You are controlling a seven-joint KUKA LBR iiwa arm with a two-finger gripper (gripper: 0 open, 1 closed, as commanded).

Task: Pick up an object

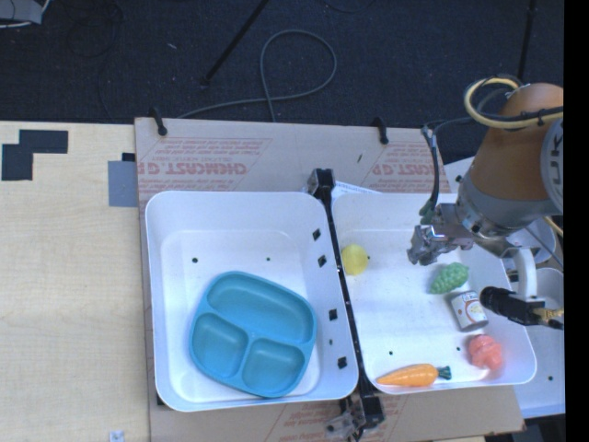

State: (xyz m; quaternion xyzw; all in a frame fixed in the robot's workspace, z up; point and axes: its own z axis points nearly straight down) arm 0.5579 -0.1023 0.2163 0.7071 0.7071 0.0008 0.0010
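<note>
Camera view puts us early in the pick: the gripper (425, 245) hangs over the upper part of the right bin (386, 212), and we see nothing between its fingers. Whether they are spread or closed we cannot tell, since the metal parts blur together at this slant.

We judge the approach step to be in hand, with no object chosen for certain. Nearest is the green bumpy object (449, 277), just below and to the right of the gripper. A small can (469, 309) sits beside it, close enough that the next move calls for a descent centred on the green piece alone, or else the can gets nudged. The yellow object (354, 259) lies near the divider between the bins, with open floor around it except on that side. A pink object (485, 352) and a toy carrot (412, 375) lie along the lower rim, where the wall leaves little room for a finger.

Open floor spans the middle of the right bin. The left bin (175, 219) carries a blue divided tray (253, 332).
</note>
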